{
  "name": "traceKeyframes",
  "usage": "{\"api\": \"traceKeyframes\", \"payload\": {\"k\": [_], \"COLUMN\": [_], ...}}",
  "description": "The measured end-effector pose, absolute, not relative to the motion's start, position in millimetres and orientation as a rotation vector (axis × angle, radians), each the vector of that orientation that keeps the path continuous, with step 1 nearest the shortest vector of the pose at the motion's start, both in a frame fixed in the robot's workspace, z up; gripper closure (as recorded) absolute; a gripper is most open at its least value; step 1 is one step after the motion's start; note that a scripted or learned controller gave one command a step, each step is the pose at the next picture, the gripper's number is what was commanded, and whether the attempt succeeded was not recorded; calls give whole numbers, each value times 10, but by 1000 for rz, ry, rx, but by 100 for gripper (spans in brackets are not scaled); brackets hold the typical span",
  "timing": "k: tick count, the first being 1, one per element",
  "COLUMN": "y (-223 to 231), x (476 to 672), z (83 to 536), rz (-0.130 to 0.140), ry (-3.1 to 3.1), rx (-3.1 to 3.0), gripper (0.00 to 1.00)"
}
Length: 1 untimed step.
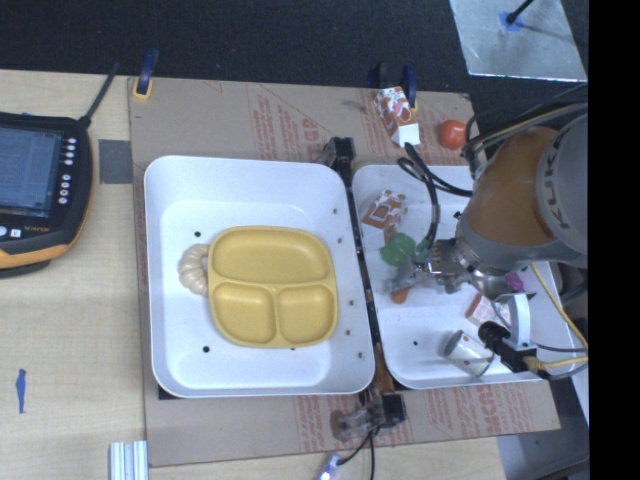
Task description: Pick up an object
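Observation:
My gripper [428, 266] hangs low over the middle of the right bin [420, 363], at the end of the grey and orange arm [515, 203]. It is right beside a green object [399, 249] and a small orange piece [400, 292]. A brown waffle-like piece [383, 210] lies in the bin's far left corner. Near the bin's front lies a small grey and white object [462, 349]. A pink item [514, 282] peeks out under the arm. The arm hides much of the bin's right side.
The left bin [180, 358] bears a yellow divided plate [272, 285] with a beige object [192, 268] against its left edge. Behind the right bin lie a small carton [395, 111] and a red ball [452, 133]. A tablet [35, 188] rests at far left.

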State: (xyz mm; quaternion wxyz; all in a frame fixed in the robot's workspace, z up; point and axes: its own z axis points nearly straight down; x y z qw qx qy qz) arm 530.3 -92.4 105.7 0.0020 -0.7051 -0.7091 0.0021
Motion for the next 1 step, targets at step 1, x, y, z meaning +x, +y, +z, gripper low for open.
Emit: {"api": "traceKeyframes", "payload": {"k": [1], "y": [-937], "x": [5303], "z": [1160], "rz": [10], "ry": [-2228], "rx": [-2209], "gripper": [100]}}
